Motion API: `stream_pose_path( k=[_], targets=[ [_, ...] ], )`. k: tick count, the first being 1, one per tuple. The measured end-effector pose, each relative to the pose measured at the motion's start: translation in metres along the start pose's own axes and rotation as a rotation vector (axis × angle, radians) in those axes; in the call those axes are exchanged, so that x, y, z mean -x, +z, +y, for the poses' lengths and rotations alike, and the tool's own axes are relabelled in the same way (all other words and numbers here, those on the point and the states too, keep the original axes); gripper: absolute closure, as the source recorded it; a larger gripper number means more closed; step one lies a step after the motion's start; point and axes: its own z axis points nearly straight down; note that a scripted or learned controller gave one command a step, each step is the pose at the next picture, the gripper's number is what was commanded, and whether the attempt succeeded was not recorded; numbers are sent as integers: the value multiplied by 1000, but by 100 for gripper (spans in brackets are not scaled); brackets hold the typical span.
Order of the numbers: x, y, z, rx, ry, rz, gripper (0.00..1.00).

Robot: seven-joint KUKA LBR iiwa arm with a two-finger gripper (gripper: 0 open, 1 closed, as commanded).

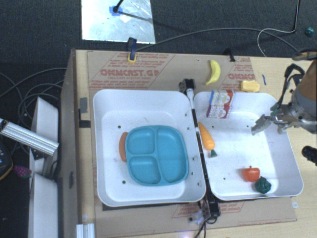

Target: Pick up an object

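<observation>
Partly cut off at right, pincer [261,124] – grip state unclear – above right bin [233,192].

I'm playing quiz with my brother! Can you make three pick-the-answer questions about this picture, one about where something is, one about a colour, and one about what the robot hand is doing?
1. Where is the carrot?
A. in the right bin, by its left wall
B. on the blue plate
C. on the floor

2. What colour is the divided plate in the left bin?
A. red
B. blue
C. yellow

3. What is the gripper doing?
A. gripping the banana
B. gripping the carton
C. hanging over the right bin with nothing in it

Answers:
1 A, the carrot lies along the right bin's left wall.
2 B, the plate is light blue.
3 C, nothing sits between its fingers; banana and carton lie apart.
</observation>
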Motion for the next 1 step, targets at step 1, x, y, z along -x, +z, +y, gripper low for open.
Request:
stream_pose_path(
  k=[1],
  targets=[
    [-37,100,-59,-3,-1,3,0]
  ],
)
